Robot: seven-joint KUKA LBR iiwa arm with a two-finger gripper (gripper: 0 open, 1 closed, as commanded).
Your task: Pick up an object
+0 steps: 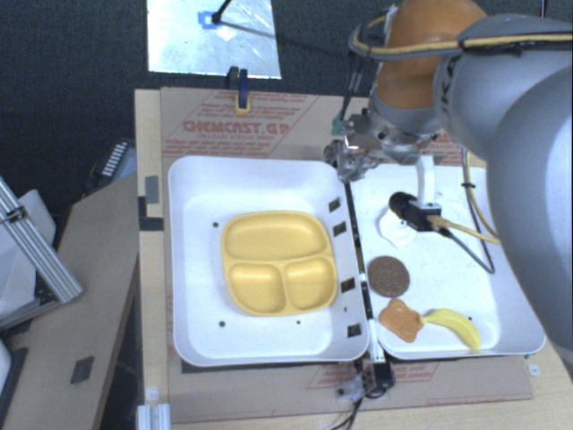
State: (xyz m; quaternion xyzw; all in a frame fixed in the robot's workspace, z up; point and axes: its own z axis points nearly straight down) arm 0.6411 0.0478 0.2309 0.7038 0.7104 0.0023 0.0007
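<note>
Yellow banana (454, 327) is seen lying crosswise at the right bin's (515, 330) near edge, well apart from the hand (351, 155). Hand state cannot be told.

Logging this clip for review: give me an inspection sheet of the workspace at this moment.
Surface: two white bins, left bin and right bin, on a bench over printed cardboard.
Job's things: brown disc, orange piece and banana in the right bin; yellow divided tray in the left bin.
Clutter: nothing seen.
End effector: above the divider at the bins' far end; finger state cannot be judged.
Cables: yellow cable over the right bin.
Surroundings: reflective sheet, aluminium rail.
</note>
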